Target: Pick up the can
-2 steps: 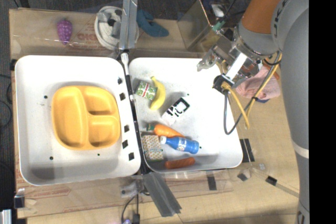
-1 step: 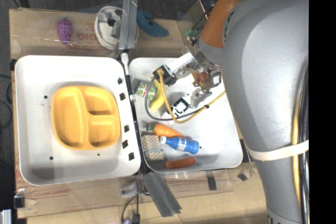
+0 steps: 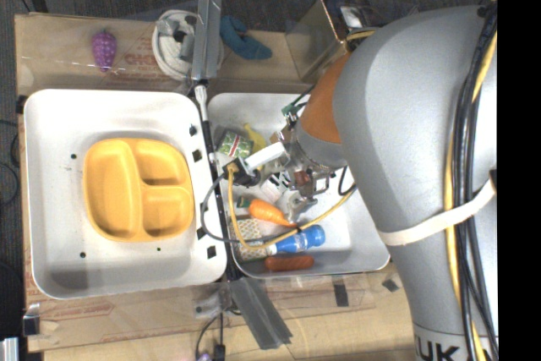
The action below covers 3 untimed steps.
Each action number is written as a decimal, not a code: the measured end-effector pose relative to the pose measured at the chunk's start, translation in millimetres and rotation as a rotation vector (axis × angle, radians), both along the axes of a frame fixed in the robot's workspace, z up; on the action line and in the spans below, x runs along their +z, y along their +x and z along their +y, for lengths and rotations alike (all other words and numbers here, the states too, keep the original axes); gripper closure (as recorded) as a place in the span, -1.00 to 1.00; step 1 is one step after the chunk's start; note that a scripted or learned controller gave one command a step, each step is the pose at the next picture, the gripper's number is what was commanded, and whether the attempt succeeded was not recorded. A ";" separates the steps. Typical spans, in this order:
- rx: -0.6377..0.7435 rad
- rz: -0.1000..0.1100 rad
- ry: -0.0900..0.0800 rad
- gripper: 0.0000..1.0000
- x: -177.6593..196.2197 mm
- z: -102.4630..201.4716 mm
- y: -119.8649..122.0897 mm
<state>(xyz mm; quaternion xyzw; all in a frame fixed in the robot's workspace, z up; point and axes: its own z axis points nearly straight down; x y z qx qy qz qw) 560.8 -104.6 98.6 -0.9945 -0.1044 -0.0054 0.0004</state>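
At the near edge of the right bin (image 3: 363,254) lies a brown sausage-shaped piece (image 3: 288,263). Just behind it is a blue-and-white bottle (image 3: 297,240), and then an orange carrot (image 3: 270,213). Above these hangs the gripper (image 3: 302,184), under the grey arm's orange band. Its jaws are lost in clutter and cables, so I cannot tell whether they are spread or pressed together.

The can (image 3: 234,146), green and white, lies farther back and to the left of the jaws, apart from them, close to the bin's left wall. It seems tipped, but its long axis is too cluttered to read.

The left bin (image 3: 51,123) holds a yellow divided plate (image 3: 139,187). Farthest, on the tabletop (image 3: 59,34), are purple grapes (image 3: 103,49) and a blue cloth (image 3: 245,42).
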 end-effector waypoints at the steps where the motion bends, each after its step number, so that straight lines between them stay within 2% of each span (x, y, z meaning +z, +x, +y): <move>1: 0.002 0.005 0.000 1.00 7.4 0.0 -0.9; 2: 0.200 0.012 -0.001 1.00 159.0 -50.4 -10.0; 3: 0.001 0.016 0.000 1.00 125.2 -16.7 43.1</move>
